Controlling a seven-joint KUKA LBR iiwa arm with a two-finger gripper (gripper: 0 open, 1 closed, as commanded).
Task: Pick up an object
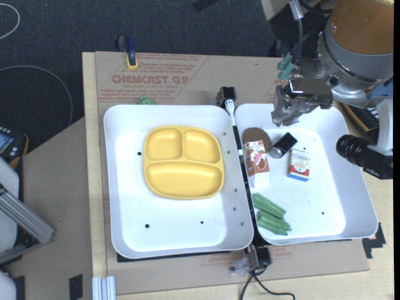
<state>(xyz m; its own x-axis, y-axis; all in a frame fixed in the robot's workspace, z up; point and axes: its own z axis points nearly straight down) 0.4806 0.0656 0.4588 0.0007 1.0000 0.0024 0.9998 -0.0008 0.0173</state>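
Two white bins are set side by side on a brown board. Nearest in the right bin [350, 224] one bunch of green beans [271, 214] is seen, then two small cartons [256, 161], one black block [284, 143] and one brown disc [252, 135]. One yellow tray [184, 162] lies in the left bin [125, 217]. Farther back, the gripper [289, 112] hangs over them; whether its jaws are apart cannot be told. Because the things are crowded, a wrong one could be bumped.

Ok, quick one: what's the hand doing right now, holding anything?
Hand: hangs above the right bin's far edge, nothing visibly held; open or closed cannot be told.
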